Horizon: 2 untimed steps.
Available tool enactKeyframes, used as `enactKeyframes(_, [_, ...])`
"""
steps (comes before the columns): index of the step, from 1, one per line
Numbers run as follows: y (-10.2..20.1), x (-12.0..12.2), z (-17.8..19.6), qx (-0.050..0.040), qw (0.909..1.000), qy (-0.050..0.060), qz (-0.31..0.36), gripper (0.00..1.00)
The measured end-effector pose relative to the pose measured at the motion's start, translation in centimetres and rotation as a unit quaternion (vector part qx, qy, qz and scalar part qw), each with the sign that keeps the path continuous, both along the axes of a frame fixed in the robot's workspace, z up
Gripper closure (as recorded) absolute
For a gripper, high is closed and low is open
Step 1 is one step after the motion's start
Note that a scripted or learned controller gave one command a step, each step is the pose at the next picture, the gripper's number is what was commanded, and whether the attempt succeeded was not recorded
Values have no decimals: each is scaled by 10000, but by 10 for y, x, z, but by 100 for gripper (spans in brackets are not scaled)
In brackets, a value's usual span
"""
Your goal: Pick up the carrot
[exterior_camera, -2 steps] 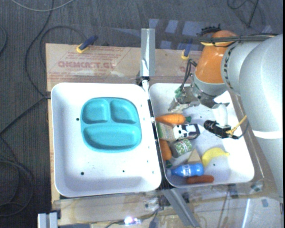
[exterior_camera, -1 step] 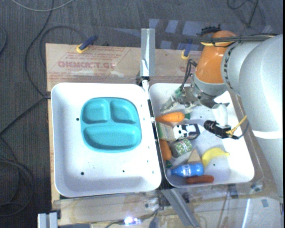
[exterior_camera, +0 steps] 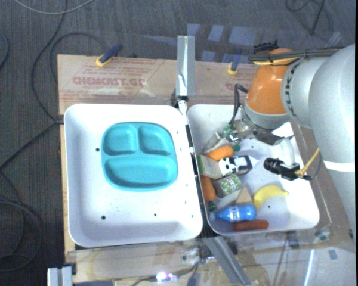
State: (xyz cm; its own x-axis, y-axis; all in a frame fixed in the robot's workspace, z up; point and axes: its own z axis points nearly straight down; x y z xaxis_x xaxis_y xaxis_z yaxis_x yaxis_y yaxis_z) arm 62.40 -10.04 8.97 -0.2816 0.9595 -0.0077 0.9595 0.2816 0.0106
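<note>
The arm (exterior_camera: pixel 322 94) comes in from the right and bends down over the right bin (exterior_camera: pixel 307 219). Its gripper (exterior_camera: pixel 231 133) is low at the back left part of this bin, just behind the carrot (exterior_camera: pixel 221 153). I cannot tell its state, because the wrist covers most of it.

The carrot lies in the left half of the right bin, tilted, with its thick end toward the gripper. It seems to touch the gripper tip or to be just beside it (the view does not make this clear), and nothing shows it as grasped.

Just in front of the carrot there is a small black and white toy (exterior_camera: pixel 235 165). A second orange piece (exterior_camera: pixel 208 189) lies along the left wall of the bin. Near the front lie a blue bottle (exterior_camera: pixel 235 213), a red sausage (exterior_camera: pixel 251 224) and a yellow banana (exterior_camera: pixel 268 194).

The left bin (exterior_camera: pixel 83 219) holds a turquoise tray (exterior_camera: pixel 139 156) with three compartments.
</note>
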Motion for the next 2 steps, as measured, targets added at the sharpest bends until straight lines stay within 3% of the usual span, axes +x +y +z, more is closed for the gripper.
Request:
enactKeyframes(1, [-1, -21, 0, 3, 10000, -4, 75, 0])
enactKeyframes(2, [-1, -20, 10, 10, 10000, -24, 70, 100])
